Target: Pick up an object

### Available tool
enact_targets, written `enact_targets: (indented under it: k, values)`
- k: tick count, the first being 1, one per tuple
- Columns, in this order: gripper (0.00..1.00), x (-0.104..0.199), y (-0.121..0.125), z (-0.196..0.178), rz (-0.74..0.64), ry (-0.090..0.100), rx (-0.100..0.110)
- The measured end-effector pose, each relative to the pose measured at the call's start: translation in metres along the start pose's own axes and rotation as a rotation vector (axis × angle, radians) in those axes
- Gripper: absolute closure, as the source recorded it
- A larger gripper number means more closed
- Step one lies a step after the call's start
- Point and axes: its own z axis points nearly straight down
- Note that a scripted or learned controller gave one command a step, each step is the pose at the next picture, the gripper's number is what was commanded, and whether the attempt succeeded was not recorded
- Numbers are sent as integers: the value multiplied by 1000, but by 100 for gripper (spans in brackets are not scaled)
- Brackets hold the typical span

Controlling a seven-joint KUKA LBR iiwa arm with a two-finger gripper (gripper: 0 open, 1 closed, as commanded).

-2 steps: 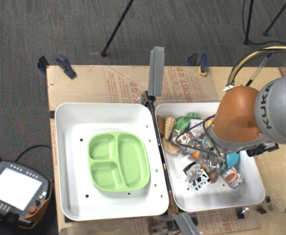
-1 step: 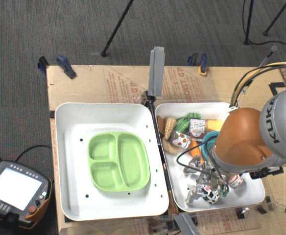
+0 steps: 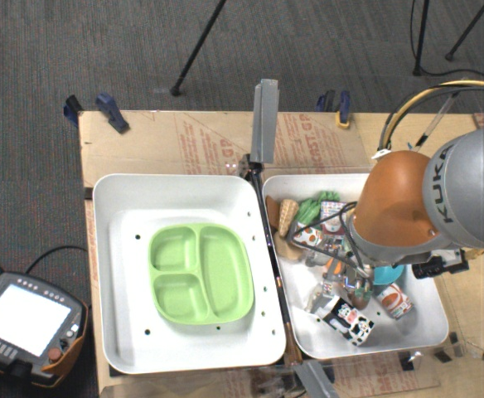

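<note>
Bins number two (one green tray, one cluttered heap).

Arm: grey, entering from the right edge, bending downward. Orange band: sitting above the wrist, facing the camera and hiding much of the wrist. Pincer: pointing down below the band, reaching low; fingers too cluttered and shadowed for telling their spread.

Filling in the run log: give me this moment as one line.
arm: over right bin | gripper: low among cluttered items | left bin: green divided plate | pick: unconfirmed
</note>
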Motion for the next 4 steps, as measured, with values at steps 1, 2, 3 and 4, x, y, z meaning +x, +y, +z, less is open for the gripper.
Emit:
enact_targets:
  k: [1, 2, 3, 4]
  values:
    - [0, 50, -25, 1, -3, 3, 1]
    - [0, -19, -9, 0, 112, 0, 0]
    - [0, 44, -18, 1, 107, 3, 1]
    - [0, -35, -2, -12, 170, -3, 0]
